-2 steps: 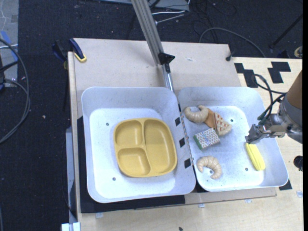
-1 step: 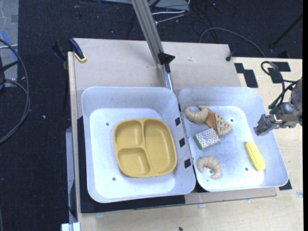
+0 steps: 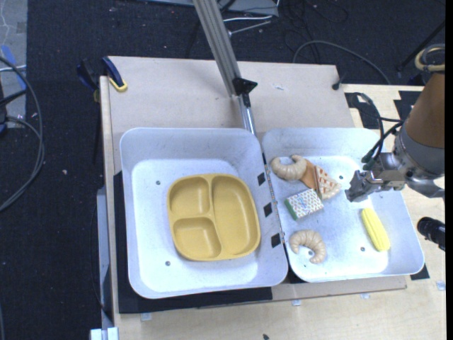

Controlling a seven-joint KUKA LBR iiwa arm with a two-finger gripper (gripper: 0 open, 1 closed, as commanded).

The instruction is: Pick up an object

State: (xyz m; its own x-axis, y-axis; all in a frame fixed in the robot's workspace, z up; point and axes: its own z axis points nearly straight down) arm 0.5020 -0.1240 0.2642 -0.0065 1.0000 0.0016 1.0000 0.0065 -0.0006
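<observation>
Pale wood counter [image 3: 177,91] carries two white bins; the right bin [image 3: 403,261] holds a yellow corn cob [image 3: 374,229], just below the tool [image 3: 356,190]; whether the tool is apart or together I cannot tell. Further left lie two croissants [image 3: 291,167], a pizza slice [image 3: 322,181] and a patterned block [image 3: 305,203]; a descent could miss the cob or nudge the slice; a yellow divided tray [image 3: 212,216] sits in the left bin [image 3: 141,190]; no writing is legible.
</observation>
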